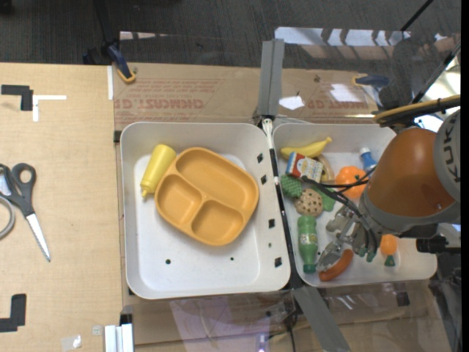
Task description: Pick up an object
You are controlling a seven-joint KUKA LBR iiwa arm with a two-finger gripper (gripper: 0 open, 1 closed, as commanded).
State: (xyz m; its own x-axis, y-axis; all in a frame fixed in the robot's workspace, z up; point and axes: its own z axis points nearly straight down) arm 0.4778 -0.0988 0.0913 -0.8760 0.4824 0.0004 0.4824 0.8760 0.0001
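Over right bin (421, 270), arm (407, 178) lowered

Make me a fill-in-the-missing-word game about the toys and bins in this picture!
1. The orange divided tray lies in the ____ bin.
2. The mustard bottle beside the tray is coloured ____.
3. The banana lies at the far end of the ____ bin.
4. On the wooden bench, left of both bins, lies a pair of ____.

Missing words: left; yellow; right; scissors
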